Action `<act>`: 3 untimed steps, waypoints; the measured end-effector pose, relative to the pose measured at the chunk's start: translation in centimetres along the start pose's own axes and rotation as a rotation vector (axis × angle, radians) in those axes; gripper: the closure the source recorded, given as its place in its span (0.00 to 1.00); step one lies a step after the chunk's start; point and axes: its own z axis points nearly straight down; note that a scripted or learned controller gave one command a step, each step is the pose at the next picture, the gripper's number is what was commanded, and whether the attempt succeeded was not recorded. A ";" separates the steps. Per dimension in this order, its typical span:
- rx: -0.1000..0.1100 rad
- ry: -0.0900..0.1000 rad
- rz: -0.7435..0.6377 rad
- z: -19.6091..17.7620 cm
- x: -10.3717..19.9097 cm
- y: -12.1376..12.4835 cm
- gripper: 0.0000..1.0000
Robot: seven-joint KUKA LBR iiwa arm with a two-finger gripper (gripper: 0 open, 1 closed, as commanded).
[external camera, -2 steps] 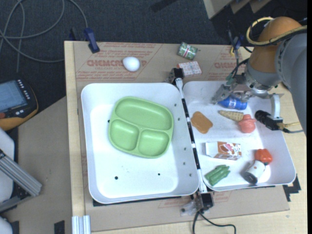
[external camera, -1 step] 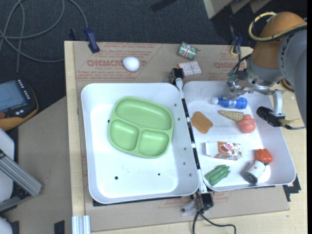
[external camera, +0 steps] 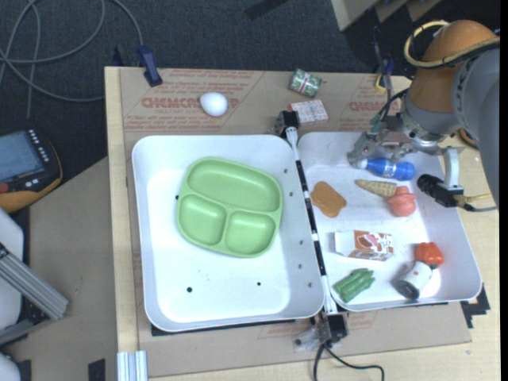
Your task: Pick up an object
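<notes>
Hand (external camera: 381, 148), grip unreadable, over blue bottle (external camera: 391, 167) near right bin's (external camera: 464, 248) far edge.

Smooth, faintly glossy plastic on the two shallow white bins (external camera: 159, 292), and the light green three-compartment plastic plate (external camera: 230, 206) looks matt. Under them the brown printed cardboard sheet (external camera: 238, 94) on the counter reads dull and papery. The small blue plastic bottle (external camera: 390, 167) shines.
</notes>
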 end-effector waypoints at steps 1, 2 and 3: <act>0.031 0.015 0.003 -1.5 -3.6 -1.8 0.00; 0.035 0.018 0.003 2.5 -0.7 -6.8 0.00; 0.050 0.028 0.000 1.5 -6.5 0.1 0.00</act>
